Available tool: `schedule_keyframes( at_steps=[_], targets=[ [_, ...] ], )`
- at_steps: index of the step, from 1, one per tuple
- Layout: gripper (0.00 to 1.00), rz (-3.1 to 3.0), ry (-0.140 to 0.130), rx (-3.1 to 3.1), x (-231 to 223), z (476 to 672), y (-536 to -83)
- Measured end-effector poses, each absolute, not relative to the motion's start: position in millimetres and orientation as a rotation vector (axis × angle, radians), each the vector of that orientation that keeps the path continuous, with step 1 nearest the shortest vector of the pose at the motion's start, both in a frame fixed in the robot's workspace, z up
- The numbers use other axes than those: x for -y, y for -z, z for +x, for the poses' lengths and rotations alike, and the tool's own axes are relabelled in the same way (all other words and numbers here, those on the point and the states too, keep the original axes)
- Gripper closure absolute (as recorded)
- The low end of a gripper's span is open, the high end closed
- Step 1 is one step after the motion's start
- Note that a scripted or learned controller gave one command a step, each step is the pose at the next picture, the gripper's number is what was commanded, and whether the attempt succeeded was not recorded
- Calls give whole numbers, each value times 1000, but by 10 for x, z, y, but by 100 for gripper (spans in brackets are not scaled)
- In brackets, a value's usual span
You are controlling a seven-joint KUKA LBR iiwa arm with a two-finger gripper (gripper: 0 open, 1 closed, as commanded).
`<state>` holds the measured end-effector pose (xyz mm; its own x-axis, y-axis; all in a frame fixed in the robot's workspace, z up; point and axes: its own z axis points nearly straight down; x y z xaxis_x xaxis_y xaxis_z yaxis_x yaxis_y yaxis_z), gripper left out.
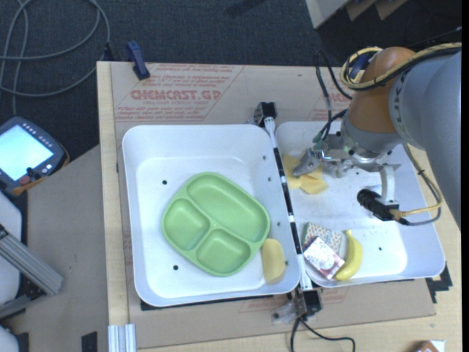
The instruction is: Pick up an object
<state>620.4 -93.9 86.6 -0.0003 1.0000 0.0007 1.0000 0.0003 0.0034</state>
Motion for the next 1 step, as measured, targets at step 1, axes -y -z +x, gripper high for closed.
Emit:
schedule_keyframes(
  at_steps=[1],
  targets=[
    [0,2220,-5,-2218,924,6166,-869]
  ],
)
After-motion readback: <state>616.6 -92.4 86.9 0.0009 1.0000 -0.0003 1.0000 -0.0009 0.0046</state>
